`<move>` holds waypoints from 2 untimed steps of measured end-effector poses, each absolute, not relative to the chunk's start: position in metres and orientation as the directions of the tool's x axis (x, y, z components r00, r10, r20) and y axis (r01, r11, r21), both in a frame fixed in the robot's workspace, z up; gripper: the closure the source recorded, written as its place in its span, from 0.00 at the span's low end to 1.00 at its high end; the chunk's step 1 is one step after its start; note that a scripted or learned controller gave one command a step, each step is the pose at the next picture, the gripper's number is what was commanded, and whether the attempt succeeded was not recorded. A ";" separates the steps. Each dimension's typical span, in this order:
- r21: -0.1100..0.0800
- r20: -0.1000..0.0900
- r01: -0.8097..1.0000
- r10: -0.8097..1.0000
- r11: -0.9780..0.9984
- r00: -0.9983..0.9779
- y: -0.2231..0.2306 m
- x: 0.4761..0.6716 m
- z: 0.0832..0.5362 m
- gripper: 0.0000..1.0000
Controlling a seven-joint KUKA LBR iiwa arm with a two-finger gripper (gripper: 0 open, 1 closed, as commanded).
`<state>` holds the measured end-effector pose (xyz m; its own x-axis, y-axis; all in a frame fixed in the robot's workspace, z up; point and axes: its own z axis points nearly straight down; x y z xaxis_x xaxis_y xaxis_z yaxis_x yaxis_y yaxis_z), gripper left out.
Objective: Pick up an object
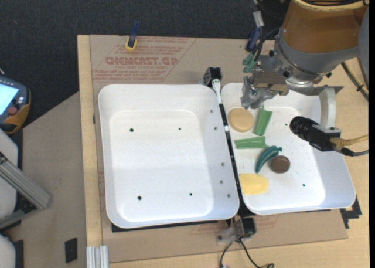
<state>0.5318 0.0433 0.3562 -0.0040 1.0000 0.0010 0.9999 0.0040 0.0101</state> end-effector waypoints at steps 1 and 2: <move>0.004 0.001 1.000 1.000 0.005 -0.005 0.085 0.518 0.367 1.00; -0.006 -0.001 1.000 1.000 -0.005 0.005 0.034 0.479 0.349 1.00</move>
